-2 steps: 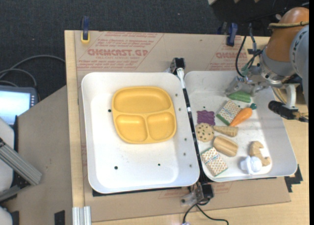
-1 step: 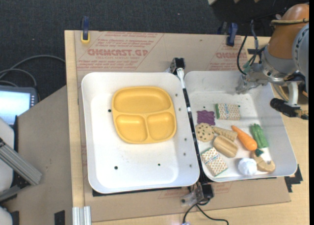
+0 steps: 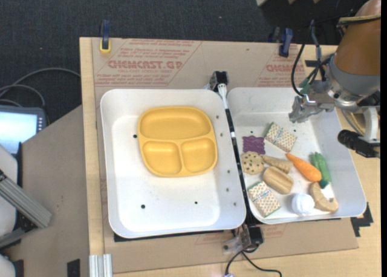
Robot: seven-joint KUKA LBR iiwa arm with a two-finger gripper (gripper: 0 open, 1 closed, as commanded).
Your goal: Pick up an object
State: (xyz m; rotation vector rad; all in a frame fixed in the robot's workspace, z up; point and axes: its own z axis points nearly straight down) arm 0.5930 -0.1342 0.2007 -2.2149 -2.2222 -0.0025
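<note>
The bench carries two shallow white bins side by side: the left bin [image 3: 121,167] holds a yellow divided plate [image 3: 178,140] lying flat near its middle, its three compartments bare, which reads as a receiving place rather than a source of things to pick. The right bin [image 3: 351,179] is where the candidates lie, a loose scatter of toy food crowded toward its lower half: a carrot [image 3: 304,167] with a green vegetable piece [image 3: 320,167] just beside it, a chocolate-chip cookie [image 3: 251,162], a purple piece [image 3: 254,144], a patterned cracker-like square [image 3: 280,136], a second one [image 3: 263,198], a bread roll [image 3: 277,179], and a small white piece [image 3: 300,204] next to a tan wedge [image 3: 322,198]. They sit close together, some touching, so a clean pick probably calls for an item at the edge of the cluster. The arm [image 3: 357,52] reaches in from the right, and its gripper [image 3: 300,110] hangs over the bare upper part of the right bin, apart from every item, nearest the upper patterned square. Nothing sits between its fingers; whether they are spread or pressed together cannot be told at this size. The pick looks not yet begun, with the tool staged above open floor before committing to a target
</note>
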